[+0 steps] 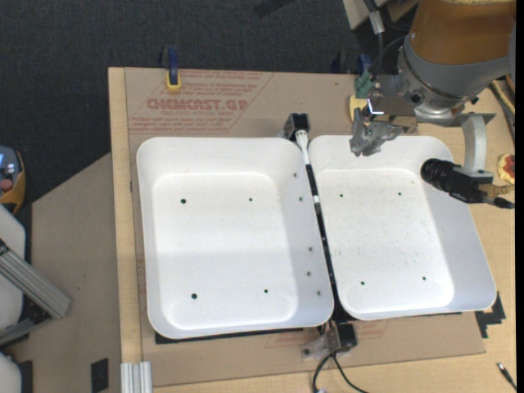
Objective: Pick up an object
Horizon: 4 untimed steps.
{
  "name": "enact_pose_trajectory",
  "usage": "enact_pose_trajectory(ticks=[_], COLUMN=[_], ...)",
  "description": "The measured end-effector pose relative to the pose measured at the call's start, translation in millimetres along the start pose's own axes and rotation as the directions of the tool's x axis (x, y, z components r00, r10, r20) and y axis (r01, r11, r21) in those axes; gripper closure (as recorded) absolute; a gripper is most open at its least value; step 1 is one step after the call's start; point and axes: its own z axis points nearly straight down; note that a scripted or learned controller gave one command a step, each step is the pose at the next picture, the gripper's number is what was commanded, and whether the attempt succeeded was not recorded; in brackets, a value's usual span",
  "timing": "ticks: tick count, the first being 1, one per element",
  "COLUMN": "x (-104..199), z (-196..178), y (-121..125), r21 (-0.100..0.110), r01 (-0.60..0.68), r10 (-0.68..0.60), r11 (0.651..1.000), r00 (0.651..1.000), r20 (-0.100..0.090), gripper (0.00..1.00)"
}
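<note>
My gripper (365, 144) hangs over the far rim of the right white bin (393, 244), near that bin's back left corner. Its grey fingers are drawn together to a point, and I see nothing between them. The arm's grey wrist and orange band (467, 15) rise above it at the upper right. The left white bin (221, 244) lies beside it, with only small dark dots on its floor. The right bin's floor shows fine dark specks.
A black strip (315, 211) runs between the two bins. A black cylindrical part (449, 178) with a white bracket juts over the right bin's right rim. The bins rest on a cardboard sheet (205, 101) held by a blue clamp (171, 62).
</note>
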Motion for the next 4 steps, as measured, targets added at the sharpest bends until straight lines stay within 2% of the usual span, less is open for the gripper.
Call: enact_pose_trajectory(ticks=[1,2,3,4], x=[23.9,11.1,-52.2,25.0], z=[94.3,49.9,7.3,63.4], y=[44.9,65.8,93.4,110.0], r21=[0.001,-0.016,-0.019,-0.002], r01=[-0.001,-0.004,-0.009,0.004], r10=[0.001,0.004,0.009,-0.004], r11=[1.000,1.000,1.000,1.000], r00=[1.000,1.000,1.000,1.000], r20=[0.001,0.001,0.005,-0.002], gripper=[1.00,1.00,1.00,1.00])
